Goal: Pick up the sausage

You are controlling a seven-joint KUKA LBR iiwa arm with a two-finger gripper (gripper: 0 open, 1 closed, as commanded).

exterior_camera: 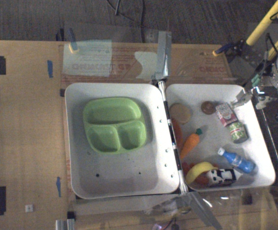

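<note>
Gripper (245, 98) blurred at bin's (268, 143) right rim, sausage (176, 131) half hidden

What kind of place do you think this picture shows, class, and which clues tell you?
Probably a robot test bench in a lab: two white bins side by side on a taped cardboard surface, toy food such as a carrot and banana, and loose cables on carpet.

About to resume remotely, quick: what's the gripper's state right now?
Gripper: at the right bin's upper right rim, nothing seen between its fingers; open or shut cannot be told.
</note>
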